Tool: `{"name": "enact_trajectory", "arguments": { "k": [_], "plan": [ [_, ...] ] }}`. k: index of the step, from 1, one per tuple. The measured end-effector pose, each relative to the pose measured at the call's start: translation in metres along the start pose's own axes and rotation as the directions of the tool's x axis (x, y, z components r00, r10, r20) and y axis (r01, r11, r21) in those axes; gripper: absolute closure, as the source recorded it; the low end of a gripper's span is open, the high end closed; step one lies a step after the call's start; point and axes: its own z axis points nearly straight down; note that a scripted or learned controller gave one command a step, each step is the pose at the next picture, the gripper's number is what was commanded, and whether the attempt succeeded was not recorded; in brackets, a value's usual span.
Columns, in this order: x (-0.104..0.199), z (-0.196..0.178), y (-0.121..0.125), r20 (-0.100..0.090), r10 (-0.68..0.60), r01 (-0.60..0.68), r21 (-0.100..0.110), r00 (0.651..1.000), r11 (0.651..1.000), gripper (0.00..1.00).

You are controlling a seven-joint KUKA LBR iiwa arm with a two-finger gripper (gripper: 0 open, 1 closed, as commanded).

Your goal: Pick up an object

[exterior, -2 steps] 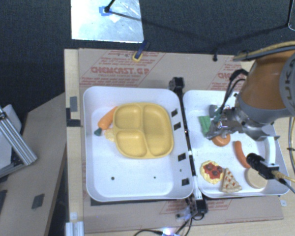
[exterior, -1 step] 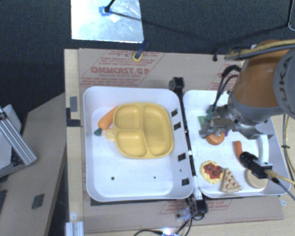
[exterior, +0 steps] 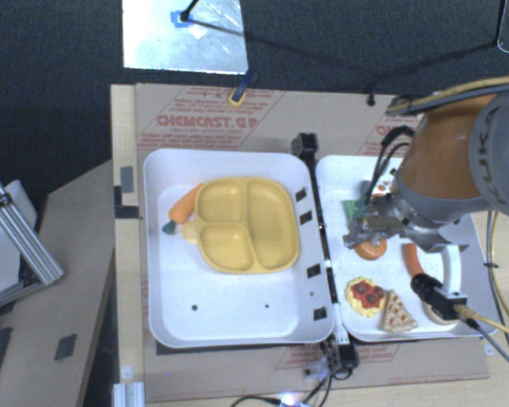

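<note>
Shiny foil sheet (exterior: pixel 185 22) on dark floor beyond bench; metal frame (exterior: pixel 13 231) at left edge.

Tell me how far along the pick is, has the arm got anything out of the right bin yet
Nothing looks picked so far. The tool is low in the right bin, right over a round orange-red toy, but I can't see that toy between its fingers. In hand: closing in on it. Left: grasp and lift. The pizza slice, the pasta piece and the sausage lie untouched.

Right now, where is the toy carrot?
In the left bin, the toy carrot lies against the upper-left edge of the yellow divided plate.
</note>
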Motion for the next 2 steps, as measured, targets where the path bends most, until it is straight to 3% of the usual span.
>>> {"name": "enact_trajectory", "arguments": {
  "k": [2],
  "plan": [
    [-0.002,-0.019,0.007,0.0,-0.003,0.003,-0.001,1.0,1.0,1.0]
  ]
}}
